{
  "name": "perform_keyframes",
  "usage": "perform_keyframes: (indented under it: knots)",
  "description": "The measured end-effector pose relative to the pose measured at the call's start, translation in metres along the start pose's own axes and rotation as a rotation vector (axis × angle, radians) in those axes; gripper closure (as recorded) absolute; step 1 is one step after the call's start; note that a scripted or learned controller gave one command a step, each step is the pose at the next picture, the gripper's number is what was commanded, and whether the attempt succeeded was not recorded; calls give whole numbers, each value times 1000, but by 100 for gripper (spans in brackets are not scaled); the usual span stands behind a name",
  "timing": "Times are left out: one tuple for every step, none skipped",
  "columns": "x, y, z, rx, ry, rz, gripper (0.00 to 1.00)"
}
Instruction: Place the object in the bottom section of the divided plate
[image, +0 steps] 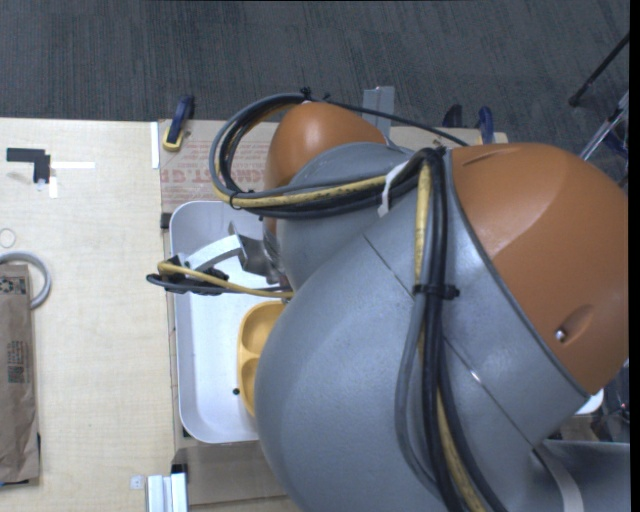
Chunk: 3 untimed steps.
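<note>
Camera view: the grey arm (400, 340) with its orange bands covers most of the frame, black and yellow cables (300, 195) looped over it. Beneath it lies a white bin (205, 340) on the light wooden table (90, 300). A yellow divided plate (256, 345) rests in the bin, largely hidden by the arm. The jaws' state cannot be told. The object to be placed cannot be made out.

Single fixed camera mounted above the worktop (90, 300), looking down at a slant on a white bin (205, 400), with the arm (420, 330) standing close beneath the lens and reaching in from the right.
</note>
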<state>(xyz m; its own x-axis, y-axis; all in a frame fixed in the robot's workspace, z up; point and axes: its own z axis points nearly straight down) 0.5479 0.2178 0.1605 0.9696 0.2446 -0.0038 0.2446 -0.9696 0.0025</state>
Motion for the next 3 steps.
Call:
perform_keyframes:
  knots:
    - [104,16,70,3,-4,29,0]
    - [96,14,-68,1,1,9,0]
    - [96,19,-74,-2,-5,16,100]
